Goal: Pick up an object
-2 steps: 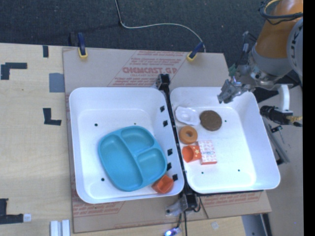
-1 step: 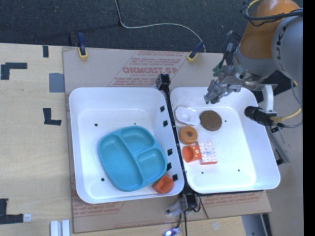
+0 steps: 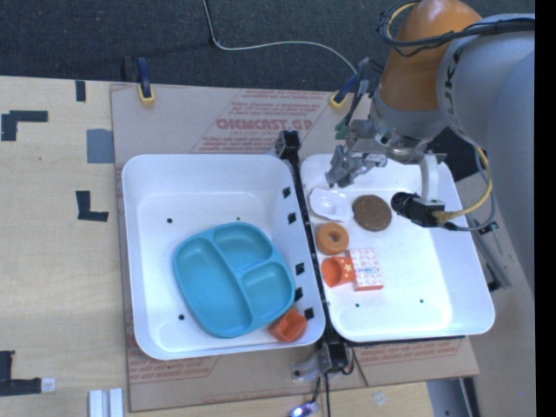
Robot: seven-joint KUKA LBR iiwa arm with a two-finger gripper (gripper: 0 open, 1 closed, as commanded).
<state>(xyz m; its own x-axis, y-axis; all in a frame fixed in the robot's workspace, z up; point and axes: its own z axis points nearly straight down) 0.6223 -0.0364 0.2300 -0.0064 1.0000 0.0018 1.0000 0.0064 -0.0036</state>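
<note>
My gripper (image 3: 337,177) hangs over the far left corner of the right bin (image 3: 434,315), its fingers pointing down and left. Just below it lies a small white piece (image 3: 323,204). A brown round cookie (image 3: 372,213) sits to the right of that. Nearer the front are a glazed doughnut (image 3: 332,237), an orange-red piece (image 3: 333,271) and a small red and white packet (image 3: 366,269). Nothing shows between the fingers.
The left bin (image 3: 148,233) holds a blue divided tray (image 3: 233,277) and an orange piece (image 3: 289,326) at its front right corner. A black divider (image 3: 300,220) runs between the bins. The grey arm (image 3: 486,85) fills the upper right.
</note>
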